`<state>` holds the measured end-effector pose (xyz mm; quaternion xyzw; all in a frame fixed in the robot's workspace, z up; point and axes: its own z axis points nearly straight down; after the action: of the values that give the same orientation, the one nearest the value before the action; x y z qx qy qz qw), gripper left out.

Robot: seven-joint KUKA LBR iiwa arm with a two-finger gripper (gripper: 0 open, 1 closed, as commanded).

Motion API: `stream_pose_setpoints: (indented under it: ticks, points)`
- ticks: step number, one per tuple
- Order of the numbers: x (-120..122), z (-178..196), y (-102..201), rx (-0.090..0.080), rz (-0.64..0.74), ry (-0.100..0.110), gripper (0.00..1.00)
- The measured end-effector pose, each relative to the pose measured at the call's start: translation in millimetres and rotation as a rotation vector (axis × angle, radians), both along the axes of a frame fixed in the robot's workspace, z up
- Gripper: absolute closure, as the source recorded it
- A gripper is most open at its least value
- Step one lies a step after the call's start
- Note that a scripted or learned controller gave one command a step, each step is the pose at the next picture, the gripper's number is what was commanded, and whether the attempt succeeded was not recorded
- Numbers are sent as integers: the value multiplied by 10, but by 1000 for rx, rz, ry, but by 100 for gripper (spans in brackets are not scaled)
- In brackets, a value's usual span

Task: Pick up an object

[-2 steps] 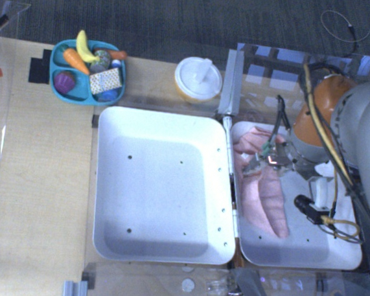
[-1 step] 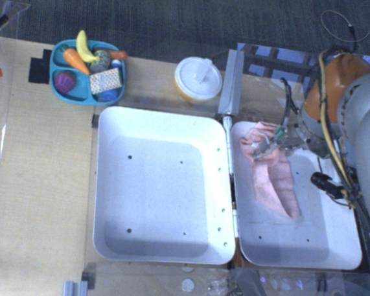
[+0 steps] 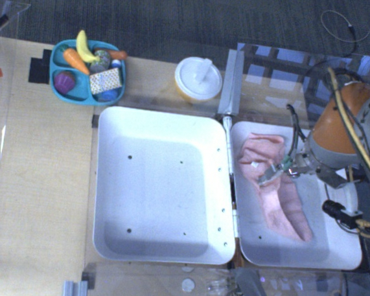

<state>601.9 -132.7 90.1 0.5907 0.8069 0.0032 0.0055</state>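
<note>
Over the right bin's [image 3: 350,261] far half, the gripper [image 3: 275,173] meets the pink cloth [image 3: 278,198], grasp unreadable; pinch a raised fold, then lift straight.

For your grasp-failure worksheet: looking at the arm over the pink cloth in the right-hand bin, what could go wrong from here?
1. The pink cloth is limp and spread out, so the gripper may pinch only a fold that slips free.
2. The cloth lies near the wall of the right bin, so the arm might snag or drag it against the side.
</note>
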Motion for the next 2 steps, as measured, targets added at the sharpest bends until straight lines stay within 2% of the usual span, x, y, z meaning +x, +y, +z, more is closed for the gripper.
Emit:
stream_pose_setpoints:
  ticks: [1,2]
  points:
    - [-80,76,-310,2,-107,11,0]
    - [52,7,182,-1,14,-3,0]
